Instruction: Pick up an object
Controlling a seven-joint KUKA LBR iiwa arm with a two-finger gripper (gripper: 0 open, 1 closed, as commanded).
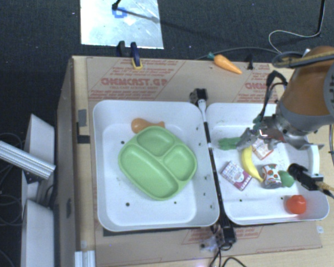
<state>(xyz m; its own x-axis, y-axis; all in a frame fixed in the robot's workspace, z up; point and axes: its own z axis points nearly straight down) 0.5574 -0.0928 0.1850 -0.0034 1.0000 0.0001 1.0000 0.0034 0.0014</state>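
My gripper (253, 139) is low over the middle of the right bin (323, 207), coming in from the right under the grey and orange arm. It hangs just above the top end of a yellow banana (249, 164) and right beside a green object (229, 144) on its left. A small white and red carton (262, 151) lies directly under the wrist, partly hidden. Nothing visible is lifted off the bin floor.
The right bin also holds a pink and white packet (234, 174), a red and white can with green (273, 176) and a red tomato (295, 204). In the left bin (108, 149) lie a green divided plate (157, 161) and an orange piece (140, 125). A carrot (227, 64) rests on the bench behind.
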